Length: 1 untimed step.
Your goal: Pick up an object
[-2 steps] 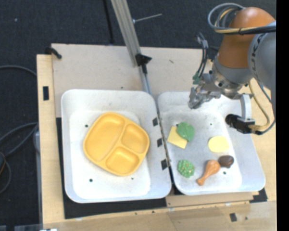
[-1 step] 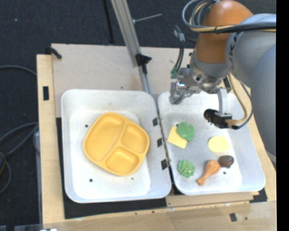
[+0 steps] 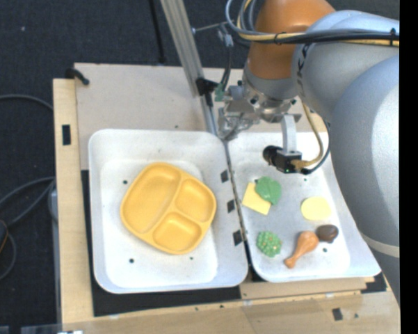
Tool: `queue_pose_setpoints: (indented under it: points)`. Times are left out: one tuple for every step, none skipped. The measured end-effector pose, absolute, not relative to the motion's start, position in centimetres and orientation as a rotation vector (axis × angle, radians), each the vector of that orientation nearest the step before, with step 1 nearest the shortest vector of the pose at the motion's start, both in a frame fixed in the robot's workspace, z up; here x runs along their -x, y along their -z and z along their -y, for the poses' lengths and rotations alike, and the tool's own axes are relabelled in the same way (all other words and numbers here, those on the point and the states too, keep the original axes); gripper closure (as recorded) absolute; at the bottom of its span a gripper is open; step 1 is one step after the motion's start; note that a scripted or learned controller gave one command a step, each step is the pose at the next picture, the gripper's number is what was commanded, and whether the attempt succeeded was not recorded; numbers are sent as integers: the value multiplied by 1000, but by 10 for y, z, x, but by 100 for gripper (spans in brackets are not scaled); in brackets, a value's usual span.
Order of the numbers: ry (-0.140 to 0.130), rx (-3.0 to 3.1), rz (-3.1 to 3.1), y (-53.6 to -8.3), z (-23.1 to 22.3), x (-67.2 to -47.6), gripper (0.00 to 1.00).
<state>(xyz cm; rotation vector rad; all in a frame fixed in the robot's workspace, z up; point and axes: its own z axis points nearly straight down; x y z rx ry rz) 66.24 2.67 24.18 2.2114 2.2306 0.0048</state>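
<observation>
My gripper [image 3: 231, 125] hangs over the far left corner of the right bin [image 3: 348, 256], close to the wall between the two bins. Several toy foods lie in that bin, nearer the front than the gripper: a green leaf [image 3: 269, 188] overlapping a yellow wedge [image 3: 254, 202], a pale yellow disc [image 3: 316, 208], a dark brown lump [image 3: 327, 233], a tan drumstick [image 3: 300, 250] and a green bumpy piece [image 3: 268, 243]. Nothing shows under the gripper.
A yellow compartment plate [image 3: 168, 207] lies in the left bin [image 3: 104, 152]. A slanted aluminium post [image 3: 184, 44] rises behind the bins, right beside the gripper. A black cable fitting [image 3: 281, 158] dangles from the arm over the right bin.
</observation>
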Motion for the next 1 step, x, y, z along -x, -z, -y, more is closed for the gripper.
queue_pose_setpoints:
  points:
    - [-5,-2212,-2230,-252,-76,-673,100]
